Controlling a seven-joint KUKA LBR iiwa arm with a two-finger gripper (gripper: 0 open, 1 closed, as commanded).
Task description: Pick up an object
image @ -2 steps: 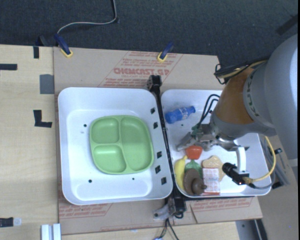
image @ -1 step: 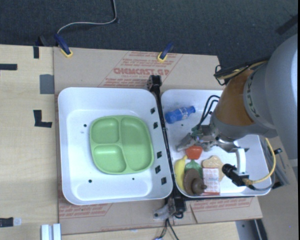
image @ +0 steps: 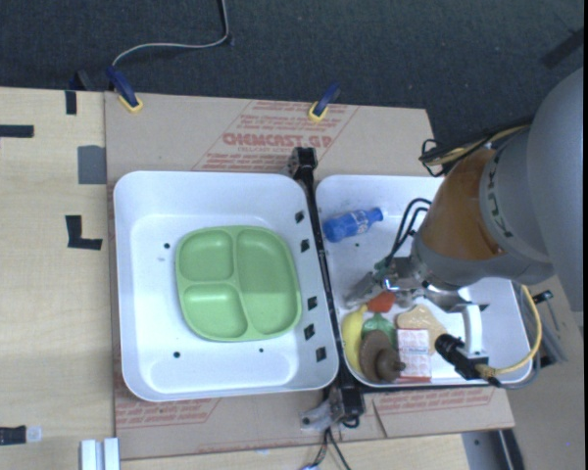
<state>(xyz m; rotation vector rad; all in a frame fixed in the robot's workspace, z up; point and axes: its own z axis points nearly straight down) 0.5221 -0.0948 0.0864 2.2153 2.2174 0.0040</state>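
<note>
The objects to pick lie in the right bin (image: 514, 355), gathered at its near side. There is a yellow banana (image: 352, 333) close to the divider, a brown round thing (image: 380, 358) beside it, a small packet with red print (image: 413, 351), a pale piece (image: 413, 318) just above that packet, and something red-orange (image: 379, 303) near my wrist. A blue bottle (image: 353, 223) lies apart from them, at the far side of the same bin, near the divider.

My gripper (image: 390, 284) is low over this pile, just above the red-orange thing; if the fingers are spread or pressed together, I cannot tell, because my own wrist covers them. My grey arm with the orange band (image: 459, 213) comes in from the right and hides much of the bin.

The left bin (image: 137, 213) holds a green plate (image: 239, 283) with three compartments, lying flat at its middle.

Both bins sit on a brown cardboard sheet (image: 206, 135) with red printing, held by two yellow-blue clamps (image: 125, 96) at its far edge. The sheet lies on a light wooden bench (image: 34, 262) with black tape marks. Behind the bench is a dark carpet floor (image: 372, 27), and a thin pale cable (image: 191, 42) runs over it.
</note>
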